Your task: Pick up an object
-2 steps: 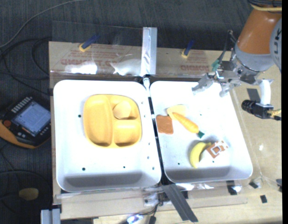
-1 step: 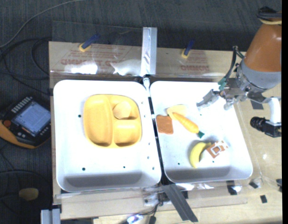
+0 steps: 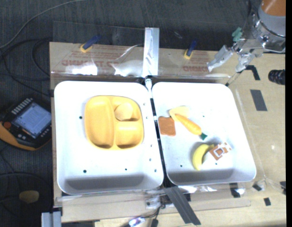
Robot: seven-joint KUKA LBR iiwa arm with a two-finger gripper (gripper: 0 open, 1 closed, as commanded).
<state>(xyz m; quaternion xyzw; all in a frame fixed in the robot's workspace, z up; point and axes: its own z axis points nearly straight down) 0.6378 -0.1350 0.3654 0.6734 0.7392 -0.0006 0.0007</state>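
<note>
My gripper (image 3: 229, 60) hangs above the bench at the back right, beyond the far corner of the right bin (image 3: 231, 171); its two fingers are spread apart with nothing between them. In that bin lie a yellow banana (image 3: 199, 155), a small orange and white box (image 3: 220, 151), a toy carrot (image 3: 189, 124), a pale yellow piece (image 3: 178, 111) and an orange-brown slab (image 3: 167, 126). None of them touches the gripper.
The left bin (image 3: 70, 174) holds a yellow divided tray (image 3: 101, 126) with a tan round item (image 3: 123, 111) in its far compartment. A metal post (image 3: 151, 51) stands behind the bins' shared wall. Clear plastic sheet and two blue-yellow clamps (image 3: 90, 43) lie at the back.
</note>
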